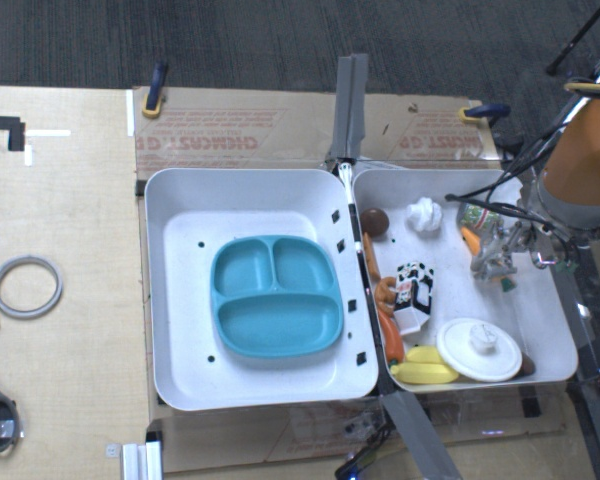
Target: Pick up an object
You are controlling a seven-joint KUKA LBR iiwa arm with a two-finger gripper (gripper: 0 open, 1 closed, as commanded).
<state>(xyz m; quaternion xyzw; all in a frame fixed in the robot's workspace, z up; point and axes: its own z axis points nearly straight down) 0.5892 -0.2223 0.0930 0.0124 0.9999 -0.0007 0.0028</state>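
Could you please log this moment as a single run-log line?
arm: over right bin | hand: low, near bin's back right | objects: banana, white lid, brown ball | left bin: blue divided plate

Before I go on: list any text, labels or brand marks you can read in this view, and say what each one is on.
Cardboard sheet behind the bins: red printed lettering, upside down and mirrored from this camera; too blurred to read with confidence.
Black-and-white carton in the right bin: printed pattern, any wording too small to read.
White lid: no legible marks.
Teal divided plate: no text.
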